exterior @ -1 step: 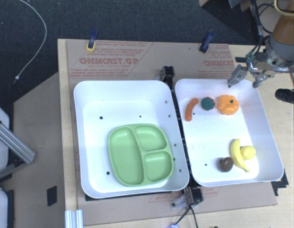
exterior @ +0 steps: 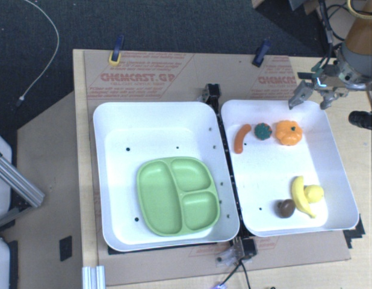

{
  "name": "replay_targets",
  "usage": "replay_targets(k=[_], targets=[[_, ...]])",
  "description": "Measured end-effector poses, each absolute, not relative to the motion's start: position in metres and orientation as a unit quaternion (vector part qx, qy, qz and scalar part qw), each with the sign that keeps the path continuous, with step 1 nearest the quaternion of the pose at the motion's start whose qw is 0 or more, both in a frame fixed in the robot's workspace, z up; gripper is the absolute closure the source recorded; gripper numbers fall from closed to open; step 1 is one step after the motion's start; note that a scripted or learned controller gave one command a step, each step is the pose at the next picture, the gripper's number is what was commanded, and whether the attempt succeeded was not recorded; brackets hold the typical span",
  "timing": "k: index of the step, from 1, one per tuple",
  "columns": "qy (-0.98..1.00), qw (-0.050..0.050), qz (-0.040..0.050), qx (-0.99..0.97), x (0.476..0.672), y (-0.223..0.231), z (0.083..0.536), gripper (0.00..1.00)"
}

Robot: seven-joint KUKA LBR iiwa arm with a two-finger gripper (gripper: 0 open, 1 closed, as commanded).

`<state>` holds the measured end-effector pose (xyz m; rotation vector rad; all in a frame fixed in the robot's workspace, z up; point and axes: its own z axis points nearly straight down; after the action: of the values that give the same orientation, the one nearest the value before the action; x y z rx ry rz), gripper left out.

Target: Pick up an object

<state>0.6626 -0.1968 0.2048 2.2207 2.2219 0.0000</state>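
Note:
The right white bin (exterior: 330, 161) holds an orange carrot-like piece (exterior: 241, 137), a small dark green ball (exterior: 262, 131) and an orange pepper-like piece (exterior: 288, 132) near its far side. Near its front lie a yellow banana (exterior: 305, 195) and a small brown piece (exterior: 286, 208). My gripper (exterior: 310, 99) hangs open over the bin's far right corner, above and to the right of the orange pepper-like piece, with nothing between its fingers.
The left white bin (exterior: 114, 131) holds a green divided plate (exterior: 177, 194). A black clamp (exterior: 211, 93) sits between the bins at the far side. Blue clips (exterior: 260, 53) hold the cardboard sheet at the bench's back edge.

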Motion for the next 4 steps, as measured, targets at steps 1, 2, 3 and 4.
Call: replay_targets(k=[1,2,3,4], targets=[[0.708,0.0,-0.0004,0.707,0.662,-0.192,0.146,0.0],[0.708,-0.002,-0.0015,0.707,0.659,-0.19,0.103,0.0],[0.708,-0.002,-0.0013,0.707,0.659,-0.189,0.084,0.0],[0.708,0.001,-0.0001,0.706,0.66,-0.189,0.096,1.0]])
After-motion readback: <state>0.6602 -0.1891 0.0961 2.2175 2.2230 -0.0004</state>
